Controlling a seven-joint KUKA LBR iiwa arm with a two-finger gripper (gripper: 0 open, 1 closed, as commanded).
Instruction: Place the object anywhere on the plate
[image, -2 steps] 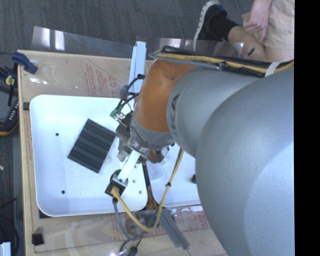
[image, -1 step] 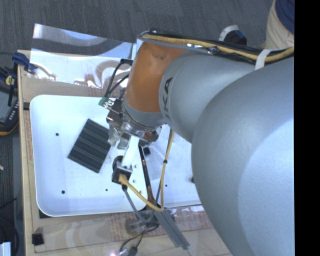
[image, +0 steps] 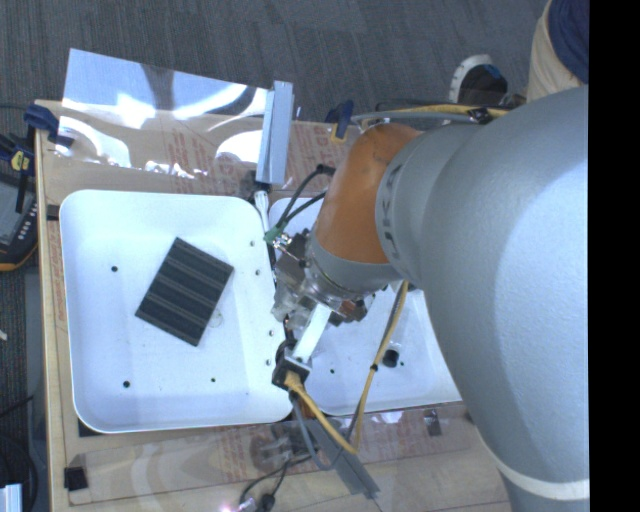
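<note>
Camera view: 2 containers side by side on the wooden surface (image: 150, 470), left shallow white bin (image: 110, 340) and right shallow white bin (image: 425, 365). Dark grey ribbed rectangular slab (image: 185, 291) lying flat near the middle of the left bin, turned diagonally, apart from its walls. Grey arm with orange band (image: 480, 230) reaching over the right bin. Tool (image: 305, 300) just beside the left bin's right rim, well apart from the slab. Grip hidden under the wrist: cannot tell whether released or clenched.

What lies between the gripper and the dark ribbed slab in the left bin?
In the camera view, only bare floor and rim of the left bin separate the gripper from the dark ribbed slab.
</note>
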